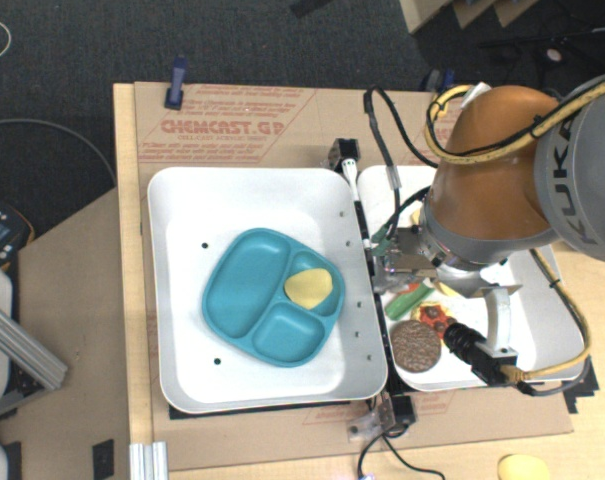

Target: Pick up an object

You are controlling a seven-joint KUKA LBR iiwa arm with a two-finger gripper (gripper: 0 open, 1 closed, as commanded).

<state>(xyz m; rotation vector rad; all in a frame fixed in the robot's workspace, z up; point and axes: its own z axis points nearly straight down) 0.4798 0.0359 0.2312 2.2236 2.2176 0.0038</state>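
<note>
Bench (pixel 232 128): a brown board with red printed lettering near its far edge, carrying two shallow white bins side by side.
Arm (pixel 502 168): grey with a broad orange band, coming in from the right and hanging over the right bin, covering most of it.
Left bin (pixel 182 228): white, square with rounded corners, holding a plate.
Right bin (pixel 552 328): white, seen mainly along its near and right rim past the arm.
Plate (pixel 257 303): teal, divided into compartments, lying near the middle of the left bin and turned at a slant.
Yellow piece (pixel 308 287): a pale yellow rounded object in the plate's right-hand compartment, well to the left of the gripper, across the wall between the bins.
Brown disc (pixel 415 345): round, speckled dark brown, flat at the near left corner of the right bin, just below the gripper.
Green piece (pixel 410 299): a slim green object lying aslant just beside the gripper, above the disc.
Red piece (pixel 432 315): small, red with dark marks, touching or nearly touching the disc's upper edge.
Gripper (pixel 394 264): low at the left side of the right bin, near the dividing wall; whether it is released or clenched cannot be told, as the wrist hides it.
</note>
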